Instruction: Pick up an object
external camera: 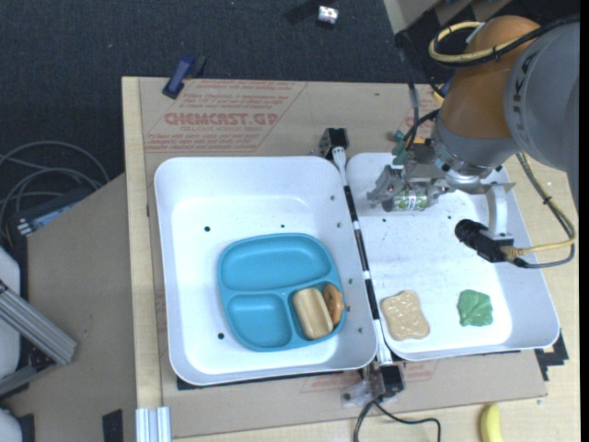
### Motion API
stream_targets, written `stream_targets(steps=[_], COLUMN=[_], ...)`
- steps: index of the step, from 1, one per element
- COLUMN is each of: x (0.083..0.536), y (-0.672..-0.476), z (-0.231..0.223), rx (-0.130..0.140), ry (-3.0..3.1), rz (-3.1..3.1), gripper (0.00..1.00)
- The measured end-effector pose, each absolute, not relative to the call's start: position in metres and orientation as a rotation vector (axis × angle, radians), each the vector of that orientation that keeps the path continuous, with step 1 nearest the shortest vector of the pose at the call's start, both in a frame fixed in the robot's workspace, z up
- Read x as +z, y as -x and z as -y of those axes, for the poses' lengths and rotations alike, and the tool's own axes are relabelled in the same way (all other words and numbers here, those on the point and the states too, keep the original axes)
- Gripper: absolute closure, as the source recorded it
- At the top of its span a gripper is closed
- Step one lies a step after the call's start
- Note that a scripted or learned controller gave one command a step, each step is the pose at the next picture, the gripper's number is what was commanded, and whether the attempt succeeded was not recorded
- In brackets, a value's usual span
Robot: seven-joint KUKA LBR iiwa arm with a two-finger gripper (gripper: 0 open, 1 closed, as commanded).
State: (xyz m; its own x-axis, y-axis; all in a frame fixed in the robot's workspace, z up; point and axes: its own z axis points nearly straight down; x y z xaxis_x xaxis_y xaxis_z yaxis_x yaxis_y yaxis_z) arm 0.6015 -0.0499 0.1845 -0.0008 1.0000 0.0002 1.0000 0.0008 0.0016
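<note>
In the right bin (525, 334), a tan, lumpy flat piece (405, 316) lies near the front left corner. A small green piece (475, 308) sits to its right. My gripper (405, 194) hangs low over the back left part of this bin, under the grey and orange arm (488, 72). A small greenish patch shows at the gripper's tip, and I cannot tell what it is. In the left bin (184, 247), a blue divided tray (267, 279) holds a brown bread-like item (316, 310) in its front right compartment.
A black clip (335, 142) sits at the back of the ridge between the bins. A black cable and connector (483, 239) hang from the arm over the right bin. Cardboard (221, 113) lies under the bins. Cables lie on the floor at left.
</note>
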Motion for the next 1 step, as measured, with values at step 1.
stream_targets(steps=[1], x=[0.2131], y=[-0.6061], z=[0.0216], rx=[0.002], ry=[-2.219], rz=[-2.222], gripper=[1.00])
